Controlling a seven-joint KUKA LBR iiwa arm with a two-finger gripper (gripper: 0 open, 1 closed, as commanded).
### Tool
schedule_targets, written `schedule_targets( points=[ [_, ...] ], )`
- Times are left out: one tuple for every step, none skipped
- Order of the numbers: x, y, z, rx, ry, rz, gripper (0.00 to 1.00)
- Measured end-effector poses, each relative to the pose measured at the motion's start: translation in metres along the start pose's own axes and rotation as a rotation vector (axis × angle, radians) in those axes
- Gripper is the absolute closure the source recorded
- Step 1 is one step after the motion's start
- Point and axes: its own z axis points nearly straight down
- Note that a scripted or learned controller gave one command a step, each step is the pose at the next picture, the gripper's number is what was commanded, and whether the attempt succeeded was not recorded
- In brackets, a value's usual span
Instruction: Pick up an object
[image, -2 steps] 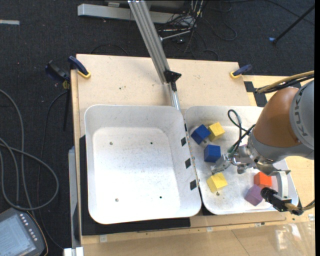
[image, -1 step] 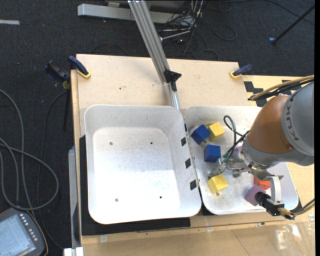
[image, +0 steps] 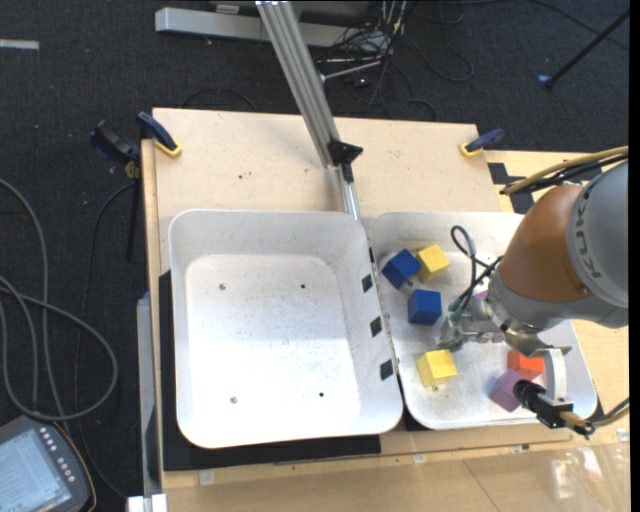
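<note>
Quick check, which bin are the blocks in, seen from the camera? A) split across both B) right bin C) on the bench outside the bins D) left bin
B: the two blue blocks, two yellow blocks, the purple block and the orange block all lie in the right bin, under the arm.

Tan table (image: 260, 165), blue-yellow clamps at far corners (image: 158, 135) (image: 482, 142). Metal pole (image: 305, 85) slants above my left bin (image: 190, 300). Cables (image: 40, 300) on dark carpet; pendant (image: 35, 470) nearby.
</note>
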Motion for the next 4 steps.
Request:
schedule_targets(
  points=[
    [-0.007, -0.001, -0.045, -0.002, -0.001, 0.000, 1.00],
    [-0.010, 0.005, -0.089, -0.003, -0.002, -0.004, 1.00],
    [-0.012, 0.017, -0.144, -0.005, -0.002, -0.005, 1.00],
    [0.035, 0.025, -0.142, 0.001, 0.000, -0.009, 1.00]
  ],
)
